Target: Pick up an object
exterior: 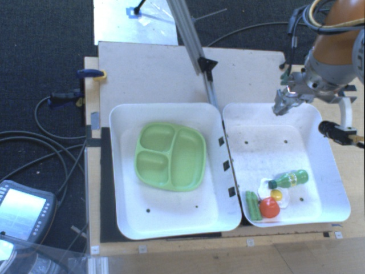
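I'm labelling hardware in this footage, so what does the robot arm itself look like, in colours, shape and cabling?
The arm enters from the right. It has a rounded orange band above a grey metallic wrist section. Dark cables, one with a yellowish strand, loop beside the orange part. The gripper at its end is small, grey and metallic. A white bracket with a black fitting sticks out below the wrist. I see no readable markings.
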`<state>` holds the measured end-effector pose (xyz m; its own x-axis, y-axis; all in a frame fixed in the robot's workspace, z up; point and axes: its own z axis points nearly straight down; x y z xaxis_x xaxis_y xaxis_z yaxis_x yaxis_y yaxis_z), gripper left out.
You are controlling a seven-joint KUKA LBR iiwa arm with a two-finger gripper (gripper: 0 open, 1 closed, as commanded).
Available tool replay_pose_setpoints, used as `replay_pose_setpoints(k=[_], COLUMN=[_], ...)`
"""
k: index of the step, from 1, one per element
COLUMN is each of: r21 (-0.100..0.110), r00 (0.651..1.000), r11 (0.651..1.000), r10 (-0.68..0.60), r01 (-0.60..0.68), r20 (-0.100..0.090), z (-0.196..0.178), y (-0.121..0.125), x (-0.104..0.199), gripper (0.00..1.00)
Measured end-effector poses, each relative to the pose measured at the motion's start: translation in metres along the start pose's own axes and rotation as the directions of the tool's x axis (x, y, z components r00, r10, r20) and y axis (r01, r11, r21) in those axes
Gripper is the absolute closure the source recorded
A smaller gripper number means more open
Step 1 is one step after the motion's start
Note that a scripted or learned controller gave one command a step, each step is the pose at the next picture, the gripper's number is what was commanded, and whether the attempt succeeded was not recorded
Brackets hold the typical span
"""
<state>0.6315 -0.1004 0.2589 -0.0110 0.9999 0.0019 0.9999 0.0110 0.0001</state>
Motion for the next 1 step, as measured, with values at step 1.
replay_pose_setpoints(k=[1], r21=[-0.001], r00=[1.0], r11=[1.0], r10=[-0.001], r01=[0.001], r20=[0.0], z=[-0.0018], y=[-0.0083], x=[0.0618], gripper=[1.0])
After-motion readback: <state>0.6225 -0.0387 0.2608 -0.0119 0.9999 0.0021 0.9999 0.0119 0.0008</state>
